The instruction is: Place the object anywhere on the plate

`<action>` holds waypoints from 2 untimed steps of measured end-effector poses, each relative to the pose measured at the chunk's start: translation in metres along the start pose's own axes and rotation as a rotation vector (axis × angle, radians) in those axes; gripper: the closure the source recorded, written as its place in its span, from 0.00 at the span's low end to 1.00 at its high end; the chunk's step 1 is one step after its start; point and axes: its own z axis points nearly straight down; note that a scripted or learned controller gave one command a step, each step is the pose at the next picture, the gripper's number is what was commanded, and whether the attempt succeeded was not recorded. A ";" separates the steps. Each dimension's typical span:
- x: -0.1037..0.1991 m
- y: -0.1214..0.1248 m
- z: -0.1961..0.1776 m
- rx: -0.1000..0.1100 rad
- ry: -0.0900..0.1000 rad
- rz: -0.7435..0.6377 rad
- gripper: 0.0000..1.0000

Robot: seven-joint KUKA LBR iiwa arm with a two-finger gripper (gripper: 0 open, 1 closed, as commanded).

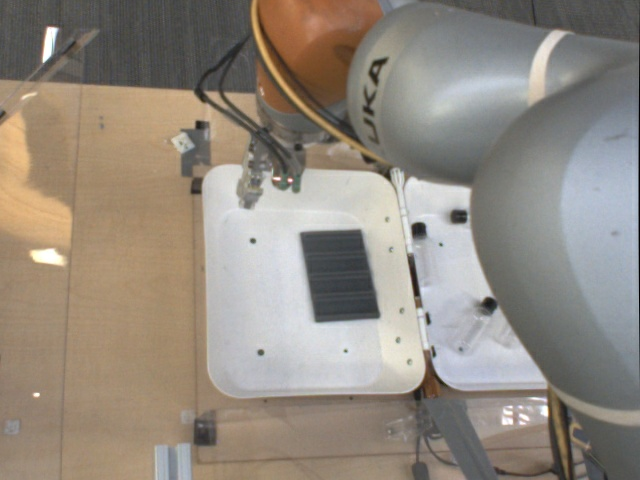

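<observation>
Grey arm (520, 168) looms over left bin (230, 298) holding dark ridged plate (340, 275); hand (255, 183) state unclear.

Two white bins (230, 368) on bench (100, 298)

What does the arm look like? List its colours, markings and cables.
The arm is glossy grey with rounded links and black KUKA lettering. An orange band sits above the wrist. Black and yellow cables loop down to the small metal hand.
</observation>
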 end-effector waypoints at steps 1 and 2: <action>-0.004 0.004 -0.049 0.000 0.000 -0.211 1.00; -0.011 0.004 0.033 0.003 0.004 0.205 1.00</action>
